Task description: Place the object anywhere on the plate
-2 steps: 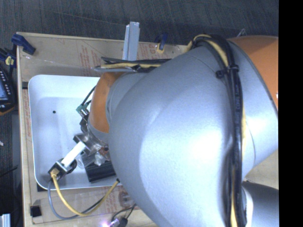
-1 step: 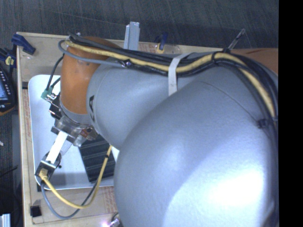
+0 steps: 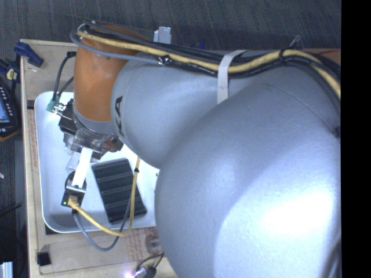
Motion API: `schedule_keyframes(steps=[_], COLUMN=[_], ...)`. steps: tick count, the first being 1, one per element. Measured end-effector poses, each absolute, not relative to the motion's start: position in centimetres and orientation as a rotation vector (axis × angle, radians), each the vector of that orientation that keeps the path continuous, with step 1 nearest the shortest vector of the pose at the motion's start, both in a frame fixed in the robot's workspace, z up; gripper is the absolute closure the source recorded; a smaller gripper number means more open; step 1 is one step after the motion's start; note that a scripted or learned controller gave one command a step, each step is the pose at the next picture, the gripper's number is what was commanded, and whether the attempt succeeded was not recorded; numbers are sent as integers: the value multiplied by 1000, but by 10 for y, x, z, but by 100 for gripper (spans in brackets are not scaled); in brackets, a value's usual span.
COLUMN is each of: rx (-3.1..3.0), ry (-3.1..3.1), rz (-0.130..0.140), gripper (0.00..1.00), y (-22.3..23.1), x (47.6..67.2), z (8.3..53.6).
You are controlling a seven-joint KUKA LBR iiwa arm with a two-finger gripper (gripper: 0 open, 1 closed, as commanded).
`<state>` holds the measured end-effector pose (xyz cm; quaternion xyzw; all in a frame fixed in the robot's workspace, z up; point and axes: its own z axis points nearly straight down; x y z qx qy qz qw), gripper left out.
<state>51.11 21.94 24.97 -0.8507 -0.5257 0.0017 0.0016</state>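
My arm reaches across from the right and covers most of the view. Its orange band sits over the left white bin. Below the band, the gripper hangs low over that bin's floor, seen from above. A white bar with a black end and a dark ribbed block stick out beneath the wrist toward the bin's front. A yellow cable loops from the bar's end. The arm hides much of what lies in the bin.
The wooden bench edges the bin on the left and front. A blue clamp lies at the bench's far left corner, and dark gear sits past the left edge. Black and yellow cables run along the arm.
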Motion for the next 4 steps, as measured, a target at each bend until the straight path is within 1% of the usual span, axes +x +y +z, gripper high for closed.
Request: schedule_keyframes(steps=[1, 2, 3, 4], rx=[-2553, -2835, -2912, -2844], ry=[-1825, -1343, -1172, -1326], rz=[7, 15, 11, 10], gripper=[100, 100, 100, 100], y=[162, 110, 119, 125], x=[475, 494, 575, 636], z=[258, 230, 187, 109])
